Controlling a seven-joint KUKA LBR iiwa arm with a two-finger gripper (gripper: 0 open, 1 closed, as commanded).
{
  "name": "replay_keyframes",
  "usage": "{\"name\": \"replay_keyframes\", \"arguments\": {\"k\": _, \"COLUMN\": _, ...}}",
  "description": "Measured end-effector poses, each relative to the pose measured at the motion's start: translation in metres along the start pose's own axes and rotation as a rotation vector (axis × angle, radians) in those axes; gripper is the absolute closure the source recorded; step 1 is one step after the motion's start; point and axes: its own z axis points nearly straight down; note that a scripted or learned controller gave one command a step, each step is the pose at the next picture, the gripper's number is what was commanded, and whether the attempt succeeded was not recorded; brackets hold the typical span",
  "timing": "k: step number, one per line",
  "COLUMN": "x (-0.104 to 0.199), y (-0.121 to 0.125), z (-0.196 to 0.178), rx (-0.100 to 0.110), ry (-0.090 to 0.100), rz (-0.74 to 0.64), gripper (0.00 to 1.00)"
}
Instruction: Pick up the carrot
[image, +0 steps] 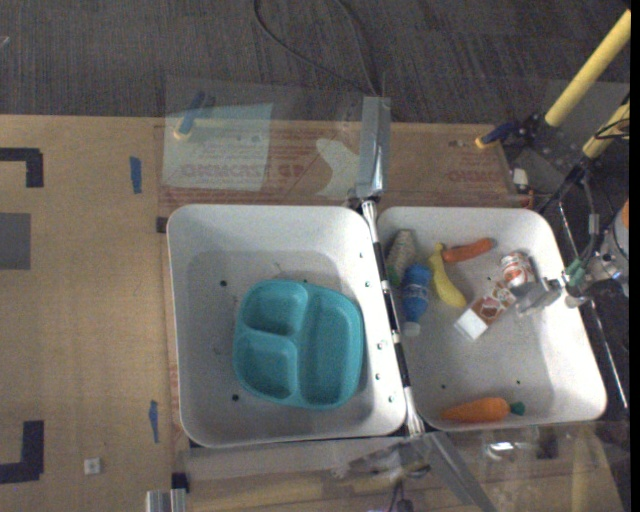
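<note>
carrot (482, 408) against right bin's (590, 400) near wall, jaws indistinct

Teal divided plate (298, 343) in left bin (190, 300), carrot (478, 409) near right bin's (575, 395) front wall

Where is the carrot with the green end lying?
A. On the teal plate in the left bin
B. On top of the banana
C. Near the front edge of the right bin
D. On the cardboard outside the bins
C: the carrot lies on the floor of the right bin near its front edge, well apart from the banana and the teal plate.
</note>
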Motion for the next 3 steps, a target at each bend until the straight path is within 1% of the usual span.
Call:
{"name": "replay_keyframes", "arguments": {"k": 1, "x": 0.045, "y": 0.006, "z": -0.034, "rx": -0.004, "ry": -0.003, "rz": -0.291, "gripper": 0.0}}
{"name": "replay_keyframes", "arguments": {"k": 2, "x": 0.085, "y": -0.033, "z": 0.028, "rx": -0.001, "ry": 0.0, "rz": -0.673, "gripper": 0.0}}
{"name": "replay_keyframes", "arguments": {"k": 3, "x": 0.071, "y": 0.018, "z": -0.095, "rx": -0.006, "ry": -0.007, "rz": -1.087, "gripper": 0.0}}
